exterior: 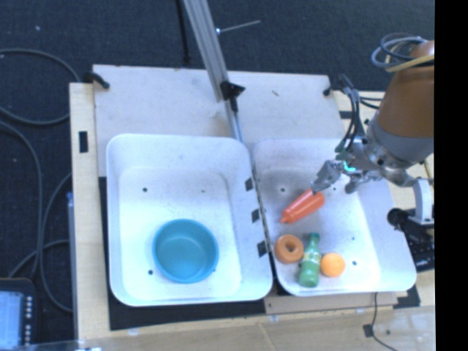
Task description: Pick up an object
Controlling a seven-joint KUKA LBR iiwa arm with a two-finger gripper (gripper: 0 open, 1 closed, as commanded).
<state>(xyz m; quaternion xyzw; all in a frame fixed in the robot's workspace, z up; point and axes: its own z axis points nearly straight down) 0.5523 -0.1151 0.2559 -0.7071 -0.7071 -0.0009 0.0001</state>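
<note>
because the carrot (303, 206) lies just down and to the left of the end effector (333, 174), that short gap is what the next move turns on. the carrot rests in the right bin (380, 265), on a slant, with its thin end up near the fingertips and its fat end toward the middle wall. the fingers look spread a little, with nothing between them (the view is small, so this is a guess). a donut (289, 248), a green bottle (310, 264) and an orange ball (333, 265) sit lower in the same bin, well apart from the end effector.
</note>
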